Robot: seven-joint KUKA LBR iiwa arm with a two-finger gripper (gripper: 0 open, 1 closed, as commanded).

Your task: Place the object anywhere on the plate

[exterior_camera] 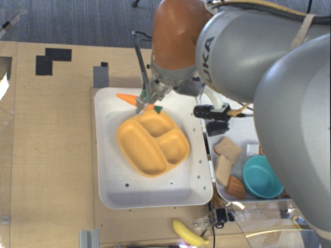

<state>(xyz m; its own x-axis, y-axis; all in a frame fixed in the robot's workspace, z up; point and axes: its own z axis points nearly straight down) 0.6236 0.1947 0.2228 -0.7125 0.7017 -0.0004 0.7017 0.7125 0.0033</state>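
grey carpet lies behind a pale wooden bench (46, 154) bearing two white bins. the left bin (155, 198) holds a yellow divided plate (152, 143); the right bin (220, 190) holds a teal bowl (261, 177) and bread-like pieces. a banana (187, 234) lies on the bench in front. i see the gripper (146, 98) at the plate's far rim, clamped on a toy carrot (129, 99), which juts left past the rim. risk: i judge that a release here could tip the carrot into the bin, since most of it overhangs the plate's edge.
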